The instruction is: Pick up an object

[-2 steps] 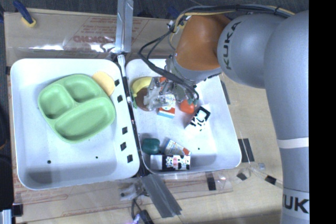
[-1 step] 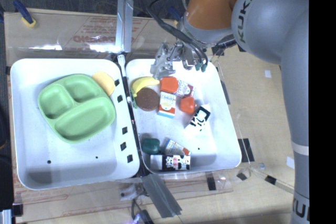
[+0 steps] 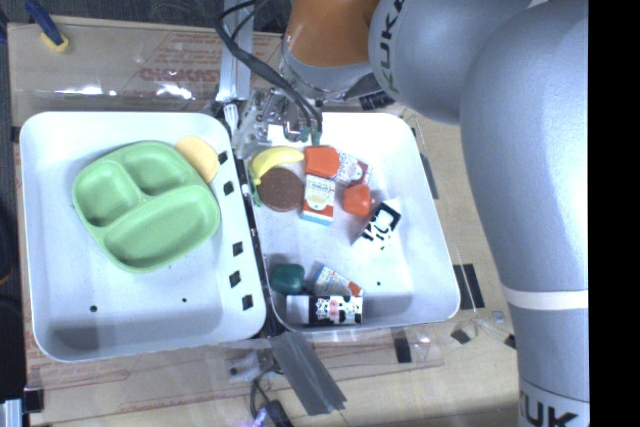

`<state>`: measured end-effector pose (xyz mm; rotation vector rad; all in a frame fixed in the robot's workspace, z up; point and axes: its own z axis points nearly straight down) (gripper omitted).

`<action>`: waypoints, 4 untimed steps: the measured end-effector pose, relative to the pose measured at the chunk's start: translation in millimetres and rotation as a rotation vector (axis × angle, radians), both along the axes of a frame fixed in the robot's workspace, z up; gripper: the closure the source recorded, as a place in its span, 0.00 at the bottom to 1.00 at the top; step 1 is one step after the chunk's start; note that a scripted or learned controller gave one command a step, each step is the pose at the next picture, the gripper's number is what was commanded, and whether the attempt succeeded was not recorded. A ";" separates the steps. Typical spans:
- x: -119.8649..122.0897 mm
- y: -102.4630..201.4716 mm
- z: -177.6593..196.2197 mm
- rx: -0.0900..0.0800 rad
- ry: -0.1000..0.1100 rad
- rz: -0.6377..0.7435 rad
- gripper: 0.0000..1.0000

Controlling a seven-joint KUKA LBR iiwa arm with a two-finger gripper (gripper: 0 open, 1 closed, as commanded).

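My gripper [image 3: 278,123] hangs over the far left corner of the right bin [image 3: 425,245], just above a yellow banana [image 3: 274,158]. A brown round cookie [image 3: 281,189] lies right below the banana. Beside them are an orange-and-white carton [image 3: 319,197], a red-and-white packet [image 3: 350,169], an orange-red piece [image 3: 357,200] and a black-and-white box [image 3: 377,225]. Near the front wall lie a dark green piece [image 3: 287,277], a small grey-and-orange pack [image 3: 331,280] and a black-and-white carton [image 3: 328,310]. The gripper's metal parts blur together against the bin's corner.
The left bin [image 3: 60,305] holds a green divided plate [image 3: 148,203] and a yellow piece [image 3: 199,156] by its right wall. The big grey arm [image 3: 500,115] covers the right side of the bench. A blue-and-yellow tool [image 3: 47,25] lies at the far left.
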<state>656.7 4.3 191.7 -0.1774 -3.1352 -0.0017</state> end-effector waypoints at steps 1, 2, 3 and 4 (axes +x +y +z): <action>-7.1 69.9 63.4 0.000 -0.006 -0.252 1.00; -7.0 123.4 79.2 -0.001 -0.004 -0.149 1.00; -12.5 203.0 5.4 -0.004 0.005 -0.289 1.00; -80.0 151.9 0.2 -0.003 0.000 0.055 1.00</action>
